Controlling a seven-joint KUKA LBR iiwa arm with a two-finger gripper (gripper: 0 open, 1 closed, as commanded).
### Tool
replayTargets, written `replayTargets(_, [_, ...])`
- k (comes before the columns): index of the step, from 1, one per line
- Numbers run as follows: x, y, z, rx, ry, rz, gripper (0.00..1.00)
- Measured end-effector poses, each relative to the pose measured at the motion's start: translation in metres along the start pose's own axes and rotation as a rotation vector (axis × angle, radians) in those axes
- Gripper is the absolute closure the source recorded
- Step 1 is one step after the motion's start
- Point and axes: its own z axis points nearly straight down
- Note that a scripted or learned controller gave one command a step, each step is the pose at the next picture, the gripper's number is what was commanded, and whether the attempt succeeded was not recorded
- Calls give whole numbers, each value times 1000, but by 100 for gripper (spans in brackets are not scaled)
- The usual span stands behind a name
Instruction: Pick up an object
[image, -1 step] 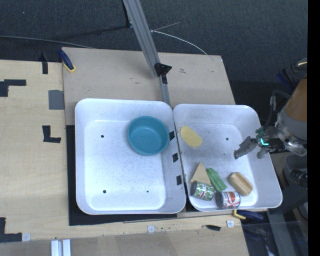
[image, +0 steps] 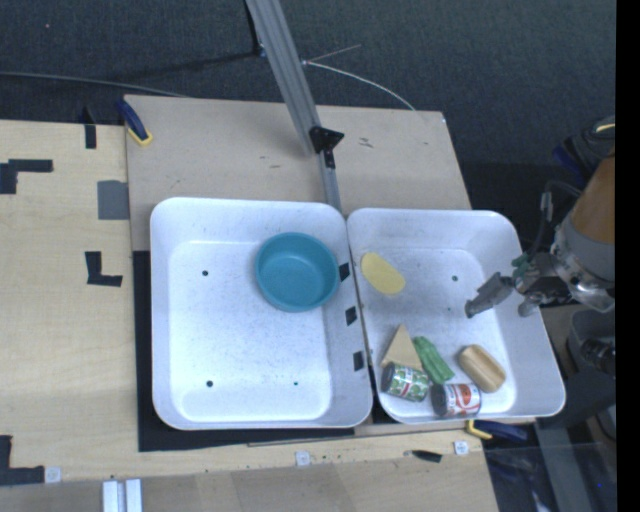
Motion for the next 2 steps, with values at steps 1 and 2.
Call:
replayTargets(1, [7,-5,46,4,1,0,0])
replayTargets(2, [10,-9,91,5,1,1,0])
